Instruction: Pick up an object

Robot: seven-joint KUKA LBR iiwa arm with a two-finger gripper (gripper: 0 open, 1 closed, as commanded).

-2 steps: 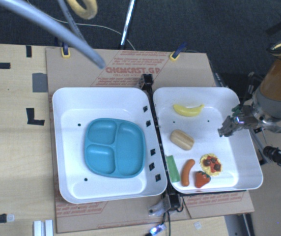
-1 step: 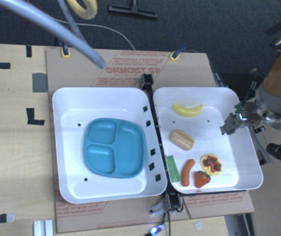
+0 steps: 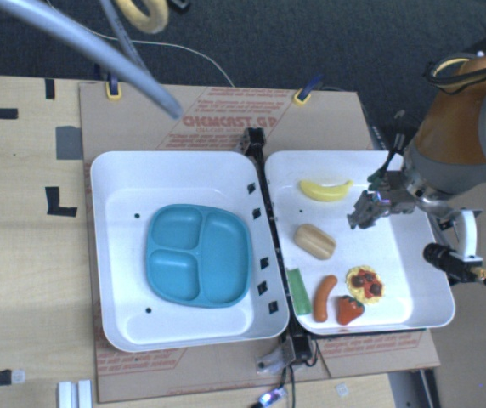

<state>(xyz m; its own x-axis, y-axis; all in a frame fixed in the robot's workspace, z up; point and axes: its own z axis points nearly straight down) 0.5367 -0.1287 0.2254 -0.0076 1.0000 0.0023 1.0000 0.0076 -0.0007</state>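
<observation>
bench: brown board [image 3: 226,117] across the middle of the frame, bearing both bins.
left bin [image 3: 115,177]: centre-left of the frame, holds a blue divided plate [image 3: 199,256].
right bin [image 3: 413,304]: centre-right of the frame, holds all the small food items.
arm [image 3: 455,134]: grey with an orange band, comes in at the right edge of the frame, wrist over the right bin's upper right.
gripper [image 3: 364,214]: dark, above the bin floor just right of the banana; whether it is released or clenched i cannot tell, and nothing shows between it.
banana [image 3: 324,189]: yellow, upper part of the right bin, the closest candidate.
bread roll [image 3: 314,241]: tan, below the banana, well apart from the rest.
sausage [image 3: 324,297]: orange-red, lower part of the bin, beside a green stick [image 3: 298,291].
pizza slice [image 3: 365,282]: lower right, touching a strawberry [image 3: 350,310].
step in hand: approach, no grasp yet by my reading.
doing it well: pick the banana or the roll, since both lie alone; centre over its middle, close across the narrow width, descend straight, avoid the crowded lower cluster.
</observation>
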